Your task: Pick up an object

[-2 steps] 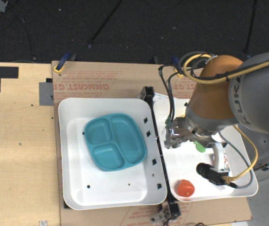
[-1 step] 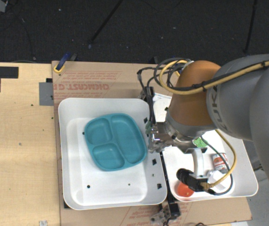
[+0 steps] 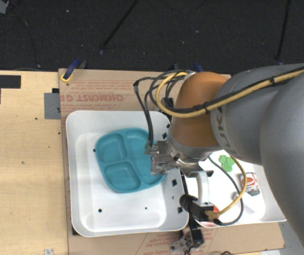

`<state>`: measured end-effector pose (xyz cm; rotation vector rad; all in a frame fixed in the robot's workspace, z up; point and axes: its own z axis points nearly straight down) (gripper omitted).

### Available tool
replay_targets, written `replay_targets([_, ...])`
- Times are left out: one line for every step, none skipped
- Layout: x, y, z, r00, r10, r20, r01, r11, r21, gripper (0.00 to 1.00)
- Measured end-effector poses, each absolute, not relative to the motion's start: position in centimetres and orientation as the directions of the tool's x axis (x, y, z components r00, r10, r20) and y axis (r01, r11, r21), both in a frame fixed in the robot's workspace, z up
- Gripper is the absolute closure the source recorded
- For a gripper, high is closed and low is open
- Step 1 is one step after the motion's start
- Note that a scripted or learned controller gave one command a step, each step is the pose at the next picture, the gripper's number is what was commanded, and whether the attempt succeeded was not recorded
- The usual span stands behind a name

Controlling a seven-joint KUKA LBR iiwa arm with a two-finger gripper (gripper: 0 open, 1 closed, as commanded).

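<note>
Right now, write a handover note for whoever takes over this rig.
Gripper: low at the right edge of the left bin, over the teal divided plate; finger state cannot be told, and nothing is visibly held.
Things: the teal divided plate lies flat in the left bin. In the right bin, mostly under the arm, sit a green item and a small red and white item.
Done: nothing lifted, as far as the view shows.
Left: grasp an object, probably the plate, and raise it clear.
</note>
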<state>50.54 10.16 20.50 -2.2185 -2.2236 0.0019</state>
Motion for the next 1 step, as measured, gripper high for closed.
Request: replay_targets([50.56,10.04,20.51,0.000,1.000,0.000,1.000,0.000,-0.001,0.00])
